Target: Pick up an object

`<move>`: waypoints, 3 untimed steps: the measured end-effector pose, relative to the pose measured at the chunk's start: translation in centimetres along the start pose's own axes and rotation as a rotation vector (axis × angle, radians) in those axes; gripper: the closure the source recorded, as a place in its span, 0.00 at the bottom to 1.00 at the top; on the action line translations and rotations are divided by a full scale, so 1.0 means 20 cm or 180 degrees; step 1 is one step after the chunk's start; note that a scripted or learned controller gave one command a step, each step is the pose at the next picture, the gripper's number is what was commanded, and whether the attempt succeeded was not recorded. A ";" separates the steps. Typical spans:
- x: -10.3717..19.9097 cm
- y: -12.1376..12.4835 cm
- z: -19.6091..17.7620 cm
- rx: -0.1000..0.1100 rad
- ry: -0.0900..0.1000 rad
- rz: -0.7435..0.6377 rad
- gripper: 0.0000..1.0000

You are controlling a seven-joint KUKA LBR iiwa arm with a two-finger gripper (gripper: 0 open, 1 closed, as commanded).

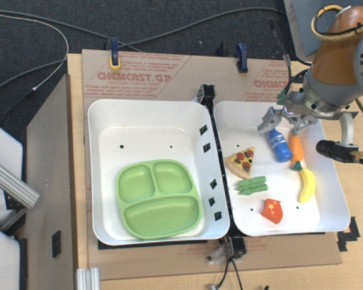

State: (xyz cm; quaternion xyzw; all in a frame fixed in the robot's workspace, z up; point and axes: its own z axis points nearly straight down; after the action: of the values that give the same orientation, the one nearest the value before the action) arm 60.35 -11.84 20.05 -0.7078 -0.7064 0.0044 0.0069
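While end effector [285,119] hovers spread, unladen: right bin [327,213] six toys, left bin [103,162] one green tray [159,198].

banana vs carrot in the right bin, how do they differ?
Colour: the banana is yellow, the carrot orange. Shape: the banana is curved, the carrot straight and slimmer. Place: the carrot lies further back, beside the blue bottle and just under the gripper; the banana lies nearer the front, close to the bin's right wall. Both are toy foods lying flat, roughly end to end.
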 end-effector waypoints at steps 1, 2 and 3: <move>0.00 0.01 -0.04 -0.0046 -0.0006 -0.0009 0.00; -0.03 0.03 0.18 -0.0034 -0.0007 -0.0005 0.00; 0.01 0.06 0.47 -0.0026 -0.0004 -0.0010 0.00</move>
State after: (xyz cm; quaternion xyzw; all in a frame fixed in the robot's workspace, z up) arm 61.38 -11.64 10.64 -0.7067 -0.7075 0.0019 0.0035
